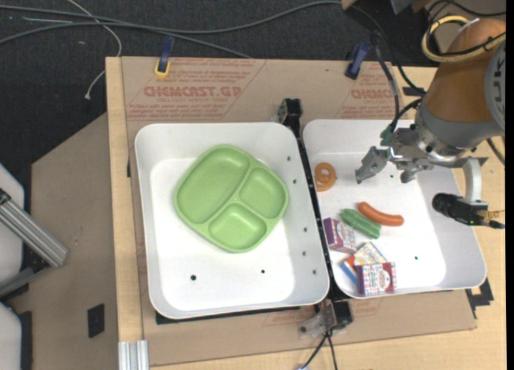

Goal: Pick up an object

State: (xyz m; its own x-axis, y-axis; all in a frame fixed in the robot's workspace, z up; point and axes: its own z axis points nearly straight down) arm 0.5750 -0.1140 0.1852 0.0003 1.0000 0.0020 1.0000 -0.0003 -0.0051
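Observation:
My gripper [391, 168] hangs over the back of the right bin [450, 276], fingers spread open with nothing between them. Below it lie an orange sausage-shaped toy [381, 214] and a green pickle-shaped toy [359, 223], side by side. An orange ring [324, 175] sits by the bin's left wall, left of the gripper. A purple packet [341, 235] and a red-and-white carton [373, 274] lie near the bin's front.
The left bin [161, 280] holds a green divided plate [231, 197]. A black clamp [290, 111] sits at the back between the bins. Cables run behind the arm at the right. A black part [458, 208] of the arm overhangs the right bin's right side.

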